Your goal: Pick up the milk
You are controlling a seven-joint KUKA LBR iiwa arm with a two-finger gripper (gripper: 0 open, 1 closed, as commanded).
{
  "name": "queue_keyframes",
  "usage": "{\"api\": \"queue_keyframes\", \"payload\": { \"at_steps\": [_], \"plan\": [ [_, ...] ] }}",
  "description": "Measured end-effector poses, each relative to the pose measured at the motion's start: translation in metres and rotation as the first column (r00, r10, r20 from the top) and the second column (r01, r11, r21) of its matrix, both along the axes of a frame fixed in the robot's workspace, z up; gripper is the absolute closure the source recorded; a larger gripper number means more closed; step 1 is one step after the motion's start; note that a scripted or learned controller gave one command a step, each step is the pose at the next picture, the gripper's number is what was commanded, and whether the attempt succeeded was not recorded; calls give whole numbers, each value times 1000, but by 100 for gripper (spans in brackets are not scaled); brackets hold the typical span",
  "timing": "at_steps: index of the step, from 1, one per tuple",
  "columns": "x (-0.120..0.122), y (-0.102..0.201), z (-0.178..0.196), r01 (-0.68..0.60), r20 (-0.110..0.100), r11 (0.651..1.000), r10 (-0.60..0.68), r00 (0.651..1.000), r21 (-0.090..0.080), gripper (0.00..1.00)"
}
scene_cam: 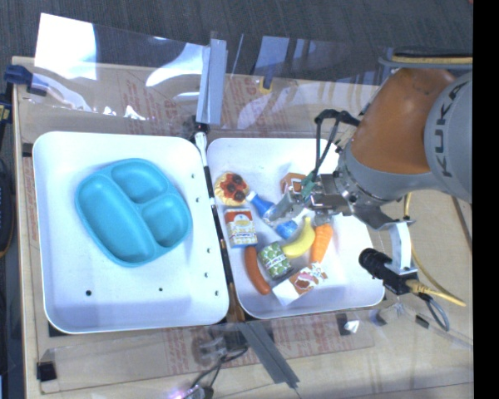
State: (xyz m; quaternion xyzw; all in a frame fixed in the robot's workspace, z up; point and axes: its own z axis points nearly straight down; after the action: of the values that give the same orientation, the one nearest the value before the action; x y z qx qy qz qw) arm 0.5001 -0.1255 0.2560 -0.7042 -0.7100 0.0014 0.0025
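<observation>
Below, the claw [303, 196] hangs low over the right bin [349, 293], its grip impossible to read from above; the milk [240, 228] lies near the bin's left wall, beside a sausage [256, 271], banana [299, 239] and carrot [319, 243]

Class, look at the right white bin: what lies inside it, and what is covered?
Inside the right bin: a banana, carrot, hot dog, small cartons and other toy food. The hand and arm cover what lies beneath them.
</observation>
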Motion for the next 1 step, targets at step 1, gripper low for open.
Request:
{"api": "queue_keyframes", "payload": {
  "at_steps": [1],
  "plan": [
    [-25,-25,-162,64,-1,998,-64,998,0,0]
  ]
}}
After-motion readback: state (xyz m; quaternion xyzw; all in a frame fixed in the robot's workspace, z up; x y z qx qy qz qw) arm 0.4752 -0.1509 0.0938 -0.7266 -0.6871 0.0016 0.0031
